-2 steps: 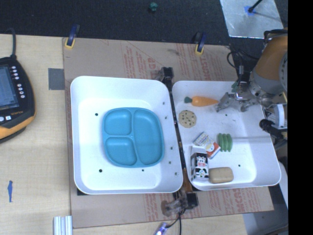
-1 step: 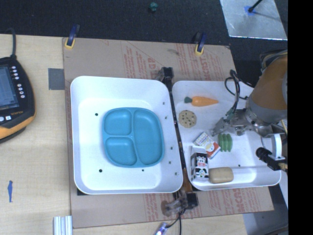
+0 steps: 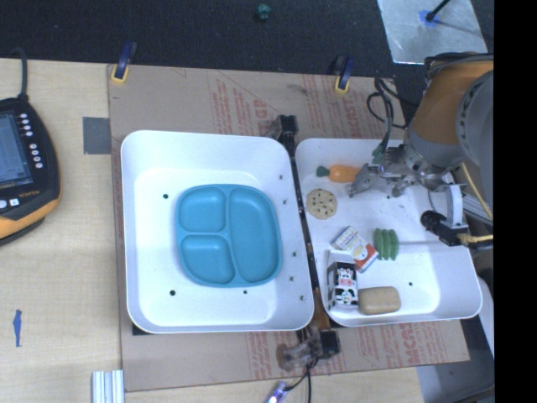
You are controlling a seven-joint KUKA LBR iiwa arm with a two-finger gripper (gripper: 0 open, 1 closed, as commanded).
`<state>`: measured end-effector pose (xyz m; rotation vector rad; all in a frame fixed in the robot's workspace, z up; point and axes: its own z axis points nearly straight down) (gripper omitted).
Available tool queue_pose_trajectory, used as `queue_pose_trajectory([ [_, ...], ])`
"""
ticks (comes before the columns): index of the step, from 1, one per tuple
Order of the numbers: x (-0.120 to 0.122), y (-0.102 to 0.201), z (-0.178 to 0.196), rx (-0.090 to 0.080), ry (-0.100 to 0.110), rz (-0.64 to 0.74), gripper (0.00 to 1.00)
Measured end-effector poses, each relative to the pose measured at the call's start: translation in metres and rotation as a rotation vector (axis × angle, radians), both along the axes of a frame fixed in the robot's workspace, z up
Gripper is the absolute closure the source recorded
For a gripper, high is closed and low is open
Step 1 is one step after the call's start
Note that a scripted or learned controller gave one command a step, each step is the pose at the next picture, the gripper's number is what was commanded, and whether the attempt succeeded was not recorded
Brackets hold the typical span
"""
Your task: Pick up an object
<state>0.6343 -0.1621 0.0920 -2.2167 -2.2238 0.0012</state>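
The grey arm [image 3: 453, 112] reaches over the right bin [image 3: 453, 296]; its gripper [image 3: 375, 180] hangs low at the bin's far side, and whether it is clenched or released cannot be told. Well to the gripper's left, the left bin [image 3: 151, 225] bears a blue divided plate [image 3: 226, 233]. Just left of the gripper lie a toy carrot [image 3: 341, 173] and a cookie [image 3: 320, 202]. Nearer the camera lie a green pod [image 3: 386, 243], a small carton [image 3: 352, 246], a milk box [image 3: 341, 284] and a tan bun [image 3: 379, 300].

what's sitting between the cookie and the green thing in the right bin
A small red-and-white packet lies between the cookie and the green toy, slightly below their line, in the camera view.
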Motion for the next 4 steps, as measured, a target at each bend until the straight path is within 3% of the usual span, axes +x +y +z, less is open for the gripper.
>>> queue_pose_trajectory([
  [1,-0.076,0.005,0.0,-0.001,0.003,0.002,0.0],
  [2,-0.095,0.001,0.0,-0.001,0.003,0.002,0.0],
  [3,-0.095,0.0,0.01,-0.002,0.004,0.005,1.0],
  [4,-0.064,0.087,0.1,0.0,-0.001,0.002,1.0],
])
